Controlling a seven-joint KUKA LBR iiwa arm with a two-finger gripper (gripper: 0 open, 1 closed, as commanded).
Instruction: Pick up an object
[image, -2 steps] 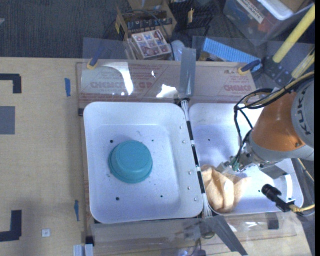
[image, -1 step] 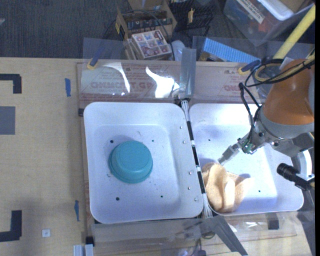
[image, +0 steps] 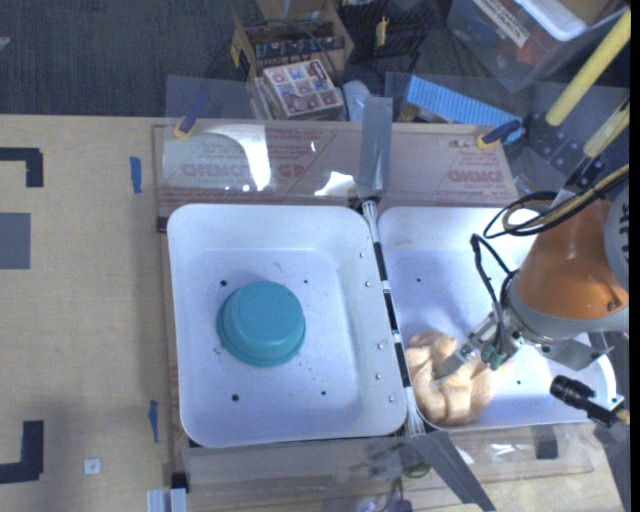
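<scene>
I see the gripper (image: 466, 362) low in the rt bin (image: 440, 250), fingers pinching a tan pretzel-shaped toy (image: 440, 385) at its near-left corner. Farther left, a teal bowl (image: 262, 322) sits upside down mid left bin (image: 200, 250).

Two bins sat side by side on the bench (image: 80, 300), touching along a shared edge. An upturned bowl (image: 262, 322) lay in the left bin (image: 190, 240), slightly toward 9 o'clock of its centre. In the right bin (image: 430, 250), a pretzel-shaped object (image: 445, 385) lay at the 7 o'clock corner, against the dividing edge. The gripper (image: 478, 358) stood at the object's 2 o'clock side, touching it.
</scene>
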